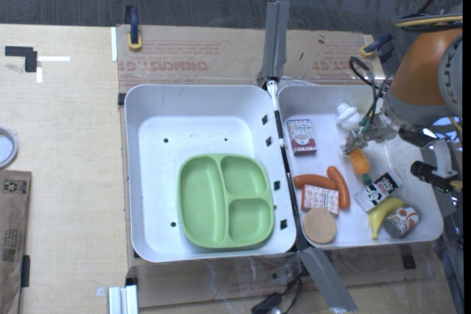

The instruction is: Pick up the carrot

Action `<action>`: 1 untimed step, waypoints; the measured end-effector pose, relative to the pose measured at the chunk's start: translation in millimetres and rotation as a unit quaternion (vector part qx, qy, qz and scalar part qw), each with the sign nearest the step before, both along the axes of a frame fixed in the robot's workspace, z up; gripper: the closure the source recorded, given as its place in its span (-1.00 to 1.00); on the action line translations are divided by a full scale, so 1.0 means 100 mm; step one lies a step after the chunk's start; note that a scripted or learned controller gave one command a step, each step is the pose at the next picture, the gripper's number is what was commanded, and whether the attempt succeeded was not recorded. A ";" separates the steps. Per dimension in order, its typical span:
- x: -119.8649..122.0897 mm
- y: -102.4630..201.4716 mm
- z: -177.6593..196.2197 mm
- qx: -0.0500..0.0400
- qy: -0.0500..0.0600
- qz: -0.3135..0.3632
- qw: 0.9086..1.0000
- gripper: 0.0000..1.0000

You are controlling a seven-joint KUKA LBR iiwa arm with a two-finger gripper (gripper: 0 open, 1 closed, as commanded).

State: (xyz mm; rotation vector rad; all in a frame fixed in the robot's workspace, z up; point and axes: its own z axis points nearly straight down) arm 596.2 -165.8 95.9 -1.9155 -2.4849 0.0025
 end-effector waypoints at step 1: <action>-0.27 0.33 0.96 -0.001 0.000 -0.043 0.999 1.00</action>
